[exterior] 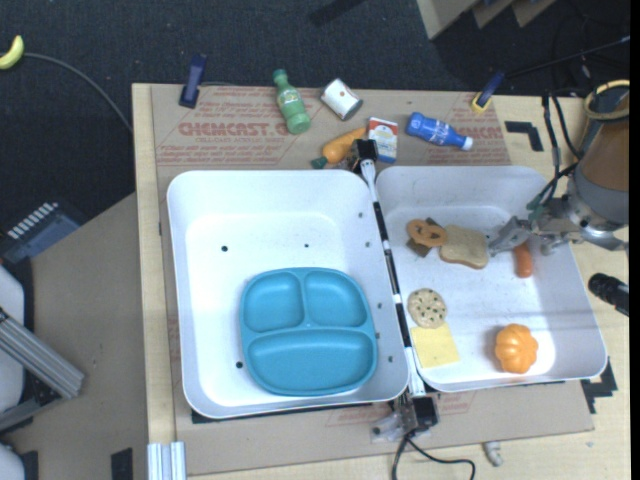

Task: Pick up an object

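An orange pumpkin (515,348) sits nearest the camera in the right bin (585,318); beyond it the gripper (512,236) hovers beside an orange sausage (523,261), jaw state impossible to tell. A clean pick likely needs centring over it. Behind the bin, board lettering reads "CHEMCAST".

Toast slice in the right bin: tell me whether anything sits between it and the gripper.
Nothing visible does. The gripper hangs just to the right of the toast slice, with bare bin floor between them. The pretzel-shaped piece touches the toast on its far, left side, and the small orange-red piece lies below the gripper, off that line.
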